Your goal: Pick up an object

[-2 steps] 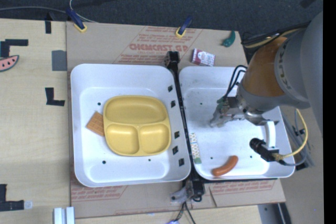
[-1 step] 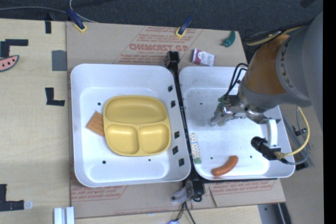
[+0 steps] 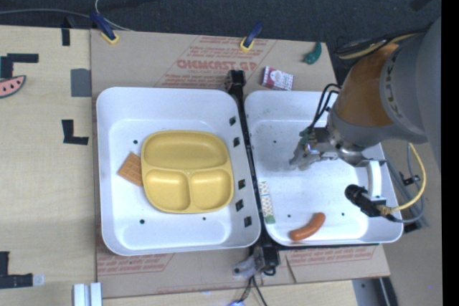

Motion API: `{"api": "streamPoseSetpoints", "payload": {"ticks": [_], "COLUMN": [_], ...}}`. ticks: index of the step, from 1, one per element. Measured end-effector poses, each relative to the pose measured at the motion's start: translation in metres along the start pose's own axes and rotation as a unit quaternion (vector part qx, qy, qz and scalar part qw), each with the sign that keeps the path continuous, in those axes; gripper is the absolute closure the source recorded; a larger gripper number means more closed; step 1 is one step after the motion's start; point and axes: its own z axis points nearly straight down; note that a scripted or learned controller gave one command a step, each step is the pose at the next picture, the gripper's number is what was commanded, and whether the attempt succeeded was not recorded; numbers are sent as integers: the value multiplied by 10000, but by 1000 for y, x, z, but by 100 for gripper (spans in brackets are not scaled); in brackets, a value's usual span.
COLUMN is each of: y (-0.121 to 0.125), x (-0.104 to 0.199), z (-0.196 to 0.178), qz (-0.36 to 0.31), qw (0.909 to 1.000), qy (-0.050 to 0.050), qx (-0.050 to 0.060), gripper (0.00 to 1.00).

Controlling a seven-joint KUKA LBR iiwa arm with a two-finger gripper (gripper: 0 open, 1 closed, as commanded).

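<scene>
Sausage [image 3: 308, 226], orange-brown and curved, is found lying on the floor of the right bin [image 3: 280, 118], near its front wall, well apart from the gripper [image 3: 307, 153]. One sausage is counted.

Two white bins are seen side by side. In the left bin [image 3: 122, 107] one yellow divided plate [image 3: 187, 170] is laid, with three compartments counted: a long one at the back and two smaller ones at the front. One tan cracker-like square [image 3: 130, 169] is tucked partly under the plate's left edge.

The gripper is held low over the middle of the right bin, with the grey arm and its orange band [image 3: 366, 93] reaching in from the right. Whether its fingers are spread or closed cannot be told, and nothing is seen held between them.

Red lettering is printed on the cardboard sheet [image 3: 143, 61] beneath the bins; it appears to read "CHEMCAST GP", with smaller lines under it too faint to be read. One small red and white packet [image 3: 276, 78] is lying on the cardboard just behind the right bin; its print cannot be made out. Two yellow and blue clamps [image 3: 106, 29] [image 3: 251, 39] are seen at the cardboard's back edge, and one teal item [image 3: 313, 52] lies near its right corner.
</scene>
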Motion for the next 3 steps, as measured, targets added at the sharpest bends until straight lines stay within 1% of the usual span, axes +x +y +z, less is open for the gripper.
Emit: {"api": "streamPoseSetpoints", "payload": {"ticks": [1,2,3], "y": [0,-59,-57], "x": [0,-26,-27], "z": [0,47,37], "qz": [-1,17,19], "qw": [10000,10000,10000], "qy": [0,-4,-19], "qx": [0,6,-12], "gripper": [0,0,100]}}
